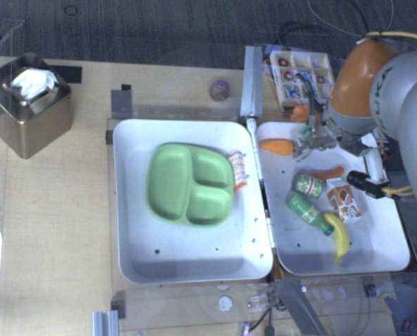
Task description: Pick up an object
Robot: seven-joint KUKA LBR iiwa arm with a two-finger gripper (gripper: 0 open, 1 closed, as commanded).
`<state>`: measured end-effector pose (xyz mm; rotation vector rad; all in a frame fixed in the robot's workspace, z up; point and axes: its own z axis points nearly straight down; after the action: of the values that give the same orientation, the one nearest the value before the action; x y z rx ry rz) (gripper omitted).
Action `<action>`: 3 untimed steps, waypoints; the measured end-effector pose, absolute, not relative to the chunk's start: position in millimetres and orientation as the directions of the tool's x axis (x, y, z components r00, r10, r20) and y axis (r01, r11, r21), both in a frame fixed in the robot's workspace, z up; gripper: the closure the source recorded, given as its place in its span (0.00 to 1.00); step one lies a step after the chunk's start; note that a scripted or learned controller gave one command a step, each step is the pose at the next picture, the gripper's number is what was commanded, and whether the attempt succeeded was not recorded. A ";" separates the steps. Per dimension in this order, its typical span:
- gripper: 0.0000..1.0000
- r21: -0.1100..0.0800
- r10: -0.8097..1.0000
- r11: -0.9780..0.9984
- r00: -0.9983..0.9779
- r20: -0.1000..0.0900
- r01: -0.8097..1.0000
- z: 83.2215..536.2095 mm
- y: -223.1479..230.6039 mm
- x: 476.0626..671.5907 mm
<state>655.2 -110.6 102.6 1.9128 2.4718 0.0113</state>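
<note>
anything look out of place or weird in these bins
One thing: a small red and white packet in the left bin lies tilted against the right edge of the green divided plate, rather than flat on the bin floor. In the right bin, the carrot, can, bottle and banana lie loosely scattered.

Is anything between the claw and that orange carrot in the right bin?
Nothing visible. The gripper hangs just right of the carrot, with bare bin floor between them. The can and bottle lie nearer the camera, out of the way.
</note>
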 end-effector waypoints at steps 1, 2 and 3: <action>0.00 0.017 0.968 0.251 -0.251 -0.009 0.968 102.9 -110.4 655.5; 0.00 0.004 0.983 0.182 -0.182 0.000 0.983 94.2 -98.7 553.7; 1.00 0.012 0.983 0.184 -0.184 -0.001 0.983 105.7 -97.8 556.4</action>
<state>556.4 -97.8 105.7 2.0009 2.4111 0.0125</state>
